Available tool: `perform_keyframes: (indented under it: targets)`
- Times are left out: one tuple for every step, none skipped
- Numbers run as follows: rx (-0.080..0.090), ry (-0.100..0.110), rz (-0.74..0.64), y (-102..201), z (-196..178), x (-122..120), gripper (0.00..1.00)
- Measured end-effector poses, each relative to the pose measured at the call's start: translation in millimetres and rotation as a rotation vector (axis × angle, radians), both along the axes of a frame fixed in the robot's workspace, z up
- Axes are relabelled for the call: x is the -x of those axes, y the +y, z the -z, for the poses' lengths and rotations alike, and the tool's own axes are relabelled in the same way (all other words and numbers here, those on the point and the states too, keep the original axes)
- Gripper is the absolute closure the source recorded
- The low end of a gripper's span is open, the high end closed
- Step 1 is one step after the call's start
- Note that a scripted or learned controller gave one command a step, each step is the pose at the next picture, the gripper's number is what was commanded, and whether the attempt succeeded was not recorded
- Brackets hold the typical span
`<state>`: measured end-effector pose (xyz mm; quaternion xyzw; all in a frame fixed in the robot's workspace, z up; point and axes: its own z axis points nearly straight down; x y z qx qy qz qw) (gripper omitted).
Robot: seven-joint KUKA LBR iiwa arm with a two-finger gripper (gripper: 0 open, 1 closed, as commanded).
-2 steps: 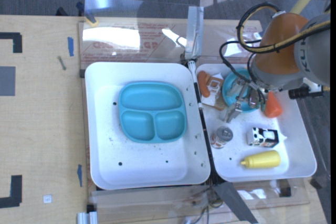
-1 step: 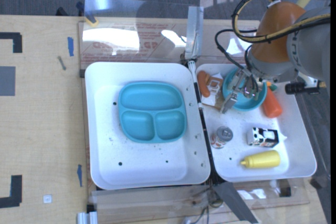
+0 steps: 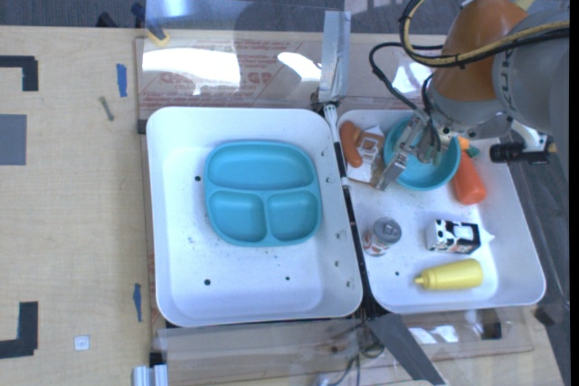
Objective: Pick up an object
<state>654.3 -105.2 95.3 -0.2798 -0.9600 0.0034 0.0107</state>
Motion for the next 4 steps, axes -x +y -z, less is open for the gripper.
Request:
perform_keyframes:
  targets:
    - [0.003,-0.009,0.154,0,2,-1,0.00]
    - [0.004,-0.032,0.237,-36,6,64,0.00]
    - [0.003,-0.035,0.278,-3,5,25,0.00]
    - [0.006,-0.032,0.449,5,6,38,0.00]
